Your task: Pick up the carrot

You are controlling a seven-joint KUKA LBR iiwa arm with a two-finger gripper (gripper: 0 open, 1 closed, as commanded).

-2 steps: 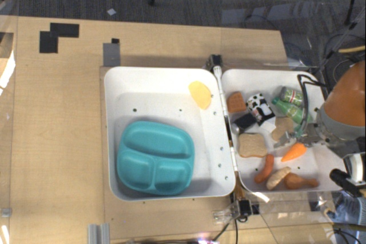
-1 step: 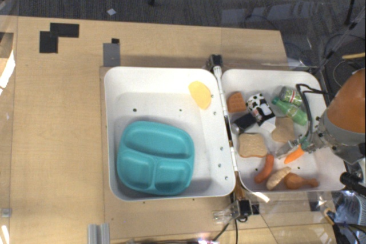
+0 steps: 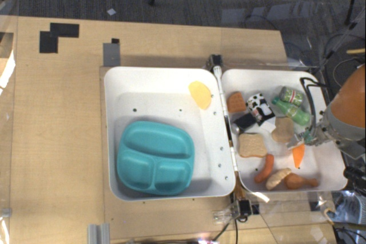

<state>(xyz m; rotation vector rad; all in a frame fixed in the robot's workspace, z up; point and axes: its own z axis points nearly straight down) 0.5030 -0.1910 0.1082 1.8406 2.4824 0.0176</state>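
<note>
Small orange carrot, tip down, in right bin

The bench is pale wood and carries two white bins side by side, touching along a central seam. The left bin sits near the middle; the right bin lies at its 3 o'clock. Black tape patches lie at 10 o'clock from the left bin, and a small grey bracket stands just beside its 11 o'clock corner.
</note>
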